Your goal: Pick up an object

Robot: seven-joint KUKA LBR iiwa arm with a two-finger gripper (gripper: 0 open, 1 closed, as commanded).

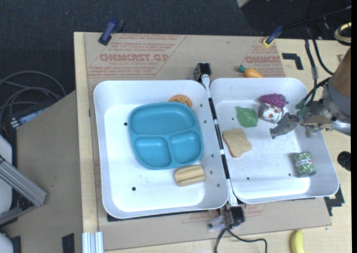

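My gripper [281, 125] hangs over the right bin [279, 188], reaching in from the right. It sits just right of and below a white and red toy [270, 113] and purple grapes [273, 100]. A green leafy piece [246, 116] and a tan bread slice [237, 142] lie to its left. A small green packet [304, 163] rests near the bin's right wall, below the gripper. I see nothing held in the gripper.
The left bin [111, 135] holds a blue divided tray [165, 134], a bread roll [189, 174] at the tray's lower right and a round cookie [180, 100] at the bin's back edge. A small carrot [252, 72] lies on the bench behind the right bin.
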